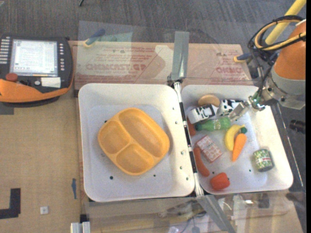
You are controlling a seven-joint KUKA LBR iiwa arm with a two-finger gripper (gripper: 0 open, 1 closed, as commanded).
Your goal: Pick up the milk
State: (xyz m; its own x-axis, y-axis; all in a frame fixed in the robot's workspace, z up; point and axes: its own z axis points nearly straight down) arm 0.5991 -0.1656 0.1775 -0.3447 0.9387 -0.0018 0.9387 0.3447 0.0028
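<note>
Hovering over the right bin's (284,176) far side, the gripper (241,109) sat just right of the black-and-white milk carton (210,110), maybe touching its end. Couldn't tell finger state or any grasp. Green bottle (214,125) lay just below-left of the tool, banana (233,136) and carrot (238,145) below it.

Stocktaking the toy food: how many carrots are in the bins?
1: the carrot lies in the right bin, right of the banana. Others may hide under the pile.
</note>
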